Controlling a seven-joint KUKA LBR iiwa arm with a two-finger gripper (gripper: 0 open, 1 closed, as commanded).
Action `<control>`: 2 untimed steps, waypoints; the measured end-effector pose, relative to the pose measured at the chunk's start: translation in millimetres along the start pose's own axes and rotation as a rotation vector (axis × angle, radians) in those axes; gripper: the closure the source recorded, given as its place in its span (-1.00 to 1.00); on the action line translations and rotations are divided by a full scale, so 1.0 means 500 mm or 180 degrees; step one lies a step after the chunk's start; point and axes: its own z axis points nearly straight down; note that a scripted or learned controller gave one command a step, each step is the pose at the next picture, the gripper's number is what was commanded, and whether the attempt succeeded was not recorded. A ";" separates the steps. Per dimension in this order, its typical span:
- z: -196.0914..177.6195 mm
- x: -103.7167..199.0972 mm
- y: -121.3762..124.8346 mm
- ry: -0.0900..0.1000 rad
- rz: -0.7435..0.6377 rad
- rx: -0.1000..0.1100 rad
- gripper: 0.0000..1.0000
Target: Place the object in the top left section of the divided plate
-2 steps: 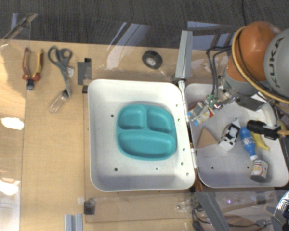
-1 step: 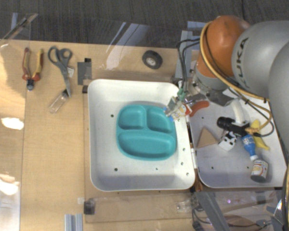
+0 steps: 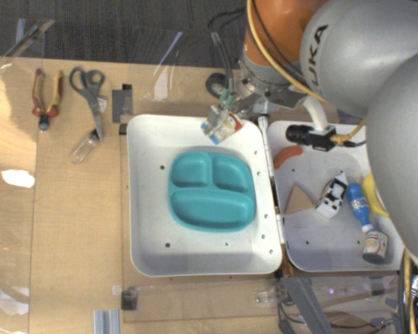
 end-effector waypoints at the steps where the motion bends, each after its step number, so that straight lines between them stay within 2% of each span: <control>1: 0.112 0.110 -0.009 0.0004 0.0007 0.0010 1.00; 2: 0.111 0.109 -0.008 0.0002 0.0009 0.0004 -1.00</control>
